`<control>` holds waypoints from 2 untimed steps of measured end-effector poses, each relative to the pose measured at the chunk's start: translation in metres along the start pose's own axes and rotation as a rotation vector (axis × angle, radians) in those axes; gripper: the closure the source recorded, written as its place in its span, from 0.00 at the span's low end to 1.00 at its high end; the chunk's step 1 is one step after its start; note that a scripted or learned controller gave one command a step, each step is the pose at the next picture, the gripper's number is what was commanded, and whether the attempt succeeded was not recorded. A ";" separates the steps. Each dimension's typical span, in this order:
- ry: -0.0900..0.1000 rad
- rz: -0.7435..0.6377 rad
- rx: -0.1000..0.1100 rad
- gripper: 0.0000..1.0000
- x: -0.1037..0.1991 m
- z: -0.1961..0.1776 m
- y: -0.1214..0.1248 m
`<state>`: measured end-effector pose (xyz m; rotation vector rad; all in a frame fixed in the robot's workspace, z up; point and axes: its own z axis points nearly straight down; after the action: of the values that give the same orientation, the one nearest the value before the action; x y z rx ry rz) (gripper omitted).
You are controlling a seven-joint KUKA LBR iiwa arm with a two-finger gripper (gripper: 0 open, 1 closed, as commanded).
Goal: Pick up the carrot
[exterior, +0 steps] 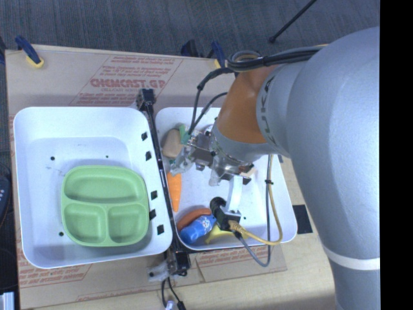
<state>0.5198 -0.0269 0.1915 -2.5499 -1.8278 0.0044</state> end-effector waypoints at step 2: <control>-0.001 0.252 -0.001 0.00 -0.002 0.000 0.015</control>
<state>0.5335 -0.0339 0.1911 -2.7611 -1.4936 0.0047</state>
